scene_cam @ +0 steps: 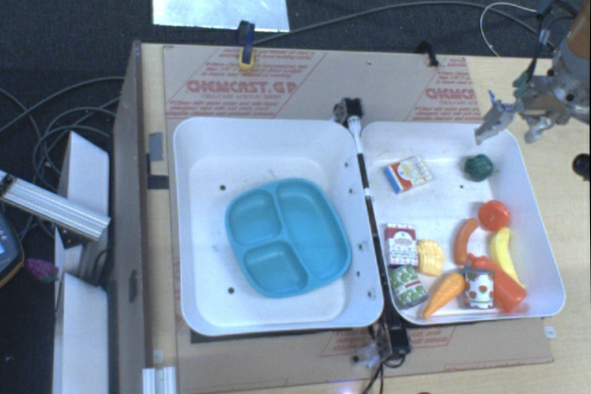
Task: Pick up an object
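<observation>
- The hand (513, 118) hangs over the far right corner of the right bin (545, 226), with two light-coloured fingers spread apart and pointing down and to the left in the camera view; nothing sits between them, so it is released and empty
- The nearest candidate is the dark green round object (478, 166), lying just below and slightly left of the hand, alone on the bin floor near the far wall; being round, it has no long axis to line up with
- A little further left lies a small red, white and blue packet (408, 173), flat and tilted, apart from the green object
- The rest crowd the near end of the bin: a red-orange tomato-like ball (494, 214), a yellow banana (503, 254) running roughly away from the camera, an orange sausage-shaped piece (464, 240), a carrot (444, 292) angled towards the near corner, a small can (478, 284), a yellow corn piece (430, 256) and a red carton (401, 244), many of them touching
- The left bin (203, 226) holds a blue divided plate (288, 237), well away from the hand
- My judgement: the green object suits the coming move best, since it calls for a short drop and a small shift leftward, with free space around it for both fingers; its roundness may let it roll off a poorly centred grip
</observation>
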You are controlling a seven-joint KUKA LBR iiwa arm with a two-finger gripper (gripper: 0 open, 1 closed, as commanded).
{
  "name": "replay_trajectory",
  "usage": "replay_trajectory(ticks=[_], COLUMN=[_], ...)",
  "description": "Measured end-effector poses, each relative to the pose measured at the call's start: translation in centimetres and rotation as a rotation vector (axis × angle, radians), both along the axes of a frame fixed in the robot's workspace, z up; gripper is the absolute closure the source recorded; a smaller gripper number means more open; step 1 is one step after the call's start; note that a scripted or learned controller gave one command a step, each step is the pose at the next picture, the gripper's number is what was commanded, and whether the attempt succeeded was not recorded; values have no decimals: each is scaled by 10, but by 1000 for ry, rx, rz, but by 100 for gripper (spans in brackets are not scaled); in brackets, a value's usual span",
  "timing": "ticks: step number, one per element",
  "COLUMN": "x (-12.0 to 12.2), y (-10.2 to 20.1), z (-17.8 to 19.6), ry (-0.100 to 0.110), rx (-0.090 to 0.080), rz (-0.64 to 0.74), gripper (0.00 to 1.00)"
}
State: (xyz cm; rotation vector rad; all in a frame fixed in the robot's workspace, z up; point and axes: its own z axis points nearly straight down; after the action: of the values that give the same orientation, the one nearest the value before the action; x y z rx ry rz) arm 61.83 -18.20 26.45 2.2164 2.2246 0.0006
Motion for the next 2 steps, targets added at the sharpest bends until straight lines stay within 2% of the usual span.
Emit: replay_trajectory(ticks=[1, 2], x=[45, 28], y=[-24, -24], z=[-91, -181], ry=[2, 1], rx=[0, 1], rz=[1, -1], gripper=[0, 0])
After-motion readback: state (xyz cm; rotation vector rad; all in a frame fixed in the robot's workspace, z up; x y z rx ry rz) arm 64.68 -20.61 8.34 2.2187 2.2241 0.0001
